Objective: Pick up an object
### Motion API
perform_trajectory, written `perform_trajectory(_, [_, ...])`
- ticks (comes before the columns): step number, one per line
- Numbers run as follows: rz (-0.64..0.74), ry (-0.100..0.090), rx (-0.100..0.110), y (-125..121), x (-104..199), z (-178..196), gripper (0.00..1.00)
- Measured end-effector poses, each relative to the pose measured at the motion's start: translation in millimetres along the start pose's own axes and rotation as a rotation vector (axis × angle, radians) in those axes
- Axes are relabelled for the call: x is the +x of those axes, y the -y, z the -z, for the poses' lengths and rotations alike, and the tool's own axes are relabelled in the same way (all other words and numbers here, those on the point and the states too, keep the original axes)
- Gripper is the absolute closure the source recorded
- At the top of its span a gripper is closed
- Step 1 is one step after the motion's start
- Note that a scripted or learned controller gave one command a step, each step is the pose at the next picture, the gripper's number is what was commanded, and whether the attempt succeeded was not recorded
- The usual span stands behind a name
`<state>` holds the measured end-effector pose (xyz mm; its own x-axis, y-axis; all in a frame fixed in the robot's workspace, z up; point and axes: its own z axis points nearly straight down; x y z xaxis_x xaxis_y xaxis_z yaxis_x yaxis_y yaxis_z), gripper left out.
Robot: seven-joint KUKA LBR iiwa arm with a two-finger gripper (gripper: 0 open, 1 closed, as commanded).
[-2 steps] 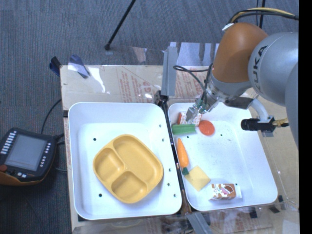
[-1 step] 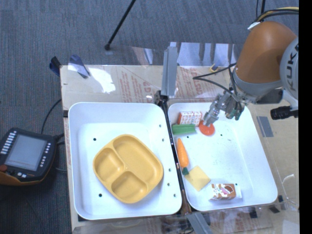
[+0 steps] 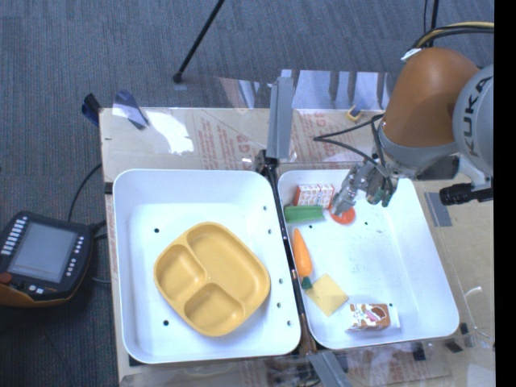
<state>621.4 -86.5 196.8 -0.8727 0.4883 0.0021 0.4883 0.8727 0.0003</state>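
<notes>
The hand (image 3: 360,190) hangs low over the back left part of the right bin (image 3: 407,285), its fingers pointing down at a small red round thing (image 3: 344,214) that lies on the bin floor just under and beside them; whether the fingers are spread or closed cannot be told, and nothing can be seen held between them. Just left of the red thing stands a small orange-and-white carton (image 3: 313,195), with a green stick-shaped piece (image 3: 303,214) touching its front. Nearer the front, along the left wall, lies a toy carrot (image 3: 302,256), and beside its tip a flat yellow cheese slice (image 3: 326,294). A brown-and-white packet (image 3: 372,317) sits near the front right corner. The left bin (image 3: 137,208) holds a yellow divided plate (image 3: 211,276). A teach pendant (image 3: 42,258) lies on the floor left of the counter (image 3: 226,135)
</notes>
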Motion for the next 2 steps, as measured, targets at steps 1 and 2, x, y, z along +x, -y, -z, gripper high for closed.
perform_trajectory(1, [0.008, 0.001, -0.001, -49, 13, -11, 1.0])
perform_trajectory(2, [-0.363, 0.002, 0.0, -31, 7, -10, 1.0])
